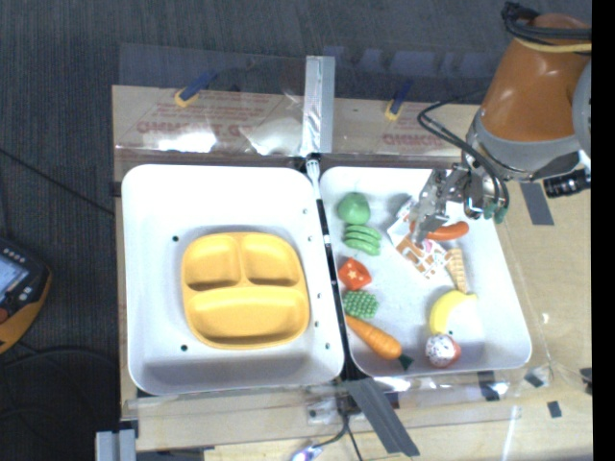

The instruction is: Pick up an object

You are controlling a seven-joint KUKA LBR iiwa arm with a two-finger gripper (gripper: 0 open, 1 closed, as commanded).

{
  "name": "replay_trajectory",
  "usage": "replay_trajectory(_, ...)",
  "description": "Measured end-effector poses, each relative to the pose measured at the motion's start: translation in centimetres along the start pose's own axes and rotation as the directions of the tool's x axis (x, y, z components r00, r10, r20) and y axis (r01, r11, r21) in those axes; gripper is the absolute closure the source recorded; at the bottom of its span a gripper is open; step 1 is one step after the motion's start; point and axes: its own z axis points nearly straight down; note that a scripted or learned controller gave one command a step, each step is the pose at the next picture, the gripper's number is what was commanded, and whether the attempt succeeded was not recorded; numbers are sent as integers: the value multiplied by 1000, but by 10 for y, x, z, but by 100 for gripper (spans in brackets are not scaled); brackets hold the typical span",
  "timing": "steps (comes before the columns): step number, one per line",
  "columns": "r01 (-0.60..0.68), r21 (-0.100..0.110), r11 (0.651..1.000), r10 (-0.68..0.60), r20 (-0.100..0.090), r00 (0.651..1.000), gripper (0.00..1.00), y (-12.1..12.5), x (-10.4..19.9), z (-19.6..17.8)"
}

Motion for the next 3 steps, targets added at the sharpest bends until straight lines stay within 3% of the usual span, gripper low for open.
replay_trajectory(1, -1, 1, 1000, 1, -1, 1000, 0, 0, 0, 0)
replay_trajectory(2, 100, -1, 995, -100, 8, 995, 0, -17, 27, 161)
replay_trajectory(3, -5, 2, 1000, 5, 39, 999, 0, -12, 54, 157)
